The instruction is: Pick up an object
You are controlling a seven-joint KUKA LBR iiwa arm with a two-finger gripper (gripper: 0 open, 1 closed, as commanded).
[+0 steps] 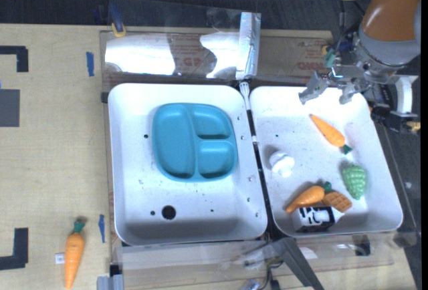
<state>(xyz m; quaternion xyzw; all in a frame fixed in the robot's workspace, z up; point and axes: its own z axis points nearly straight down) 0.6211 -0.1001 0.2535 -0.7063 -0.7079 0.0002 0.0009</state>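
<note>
My gripper [329, 92] hovers over the far edge of the right bin [381, 148], fingers spread open with nothing between them. Just below and right of it lies an orange carrot [328, 130]. Further toward the front are a small white object [281, 163], a green bumpy toy [355, 180], a second carrot [307, 197] beside a brown waffle-like piece [338, 201], and a black-and-white item [315, 216].
The left bin [127, 148] holds a blue divided plate [194, 140]. Another carrot [73, 252] lies on the wooden bench outside the bins at front left. A shiny clear panel [180, 48] stands behind the bins.
</note>
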